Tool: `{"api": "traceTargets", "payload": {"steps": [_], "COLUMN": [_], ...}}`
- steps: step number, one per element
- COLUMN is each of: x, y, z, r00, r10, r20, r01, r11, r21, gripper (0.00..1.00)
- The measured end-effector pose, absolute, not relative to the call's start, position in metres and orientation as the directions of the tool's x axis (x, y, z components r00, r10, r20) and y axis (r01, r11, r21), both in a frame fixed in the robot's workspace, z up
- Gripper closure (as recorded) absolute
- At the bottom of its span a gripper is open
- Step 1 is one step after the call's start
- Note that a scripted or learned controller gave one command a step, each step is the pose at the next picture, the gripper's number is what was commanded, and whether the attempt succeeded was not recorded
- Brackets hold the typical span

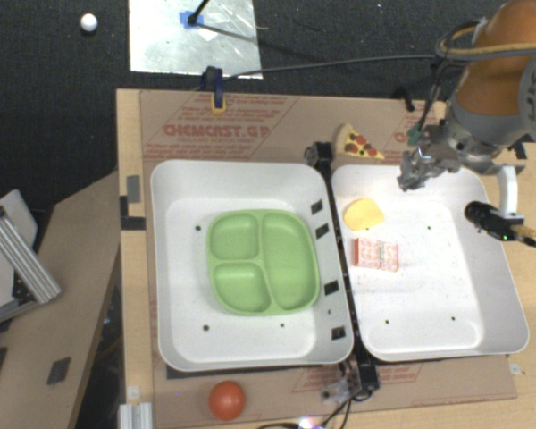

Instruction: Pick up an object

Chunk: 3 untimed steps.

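In the camera view, we see the gripper point(413, 179) in the upper right of the frame, above the far edge of the right bin point(482, 329). We cannot tell how it is set. Inside this bin, toward its left side, lie a yellow piece point(363, 212) and, just below it, a small red and white packet point(376, 255). The left bin point(183, 329) holds a green divided plate point(262, 262). A pizza slice toy point(357, 142) lies on the bench above the bins, and an orange ball point(226, 399) lies at the lower edge.
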<state>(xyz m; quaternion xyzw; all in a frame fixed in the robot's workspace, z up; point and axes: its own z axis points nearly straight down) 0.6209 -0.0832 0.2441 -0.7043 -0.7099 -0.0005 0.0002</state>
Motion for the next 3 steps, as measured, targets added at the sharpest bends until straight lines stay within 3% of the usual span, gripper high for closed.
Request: {"api": "traceTargets", "payload": {"steps": [2,3], "x": [0.57,0.559], "y": [0.012,0.063], "z": [0.237,0.232], "r00": [-0.009,-0.009], "r10": [1.0,1.0], "r20": [0.002,0.002], "r01": [1.0,1.0], "r11": [0.009,0.009], "r21": [0.0,0.0], "gripper": [1.0,1.0]}}
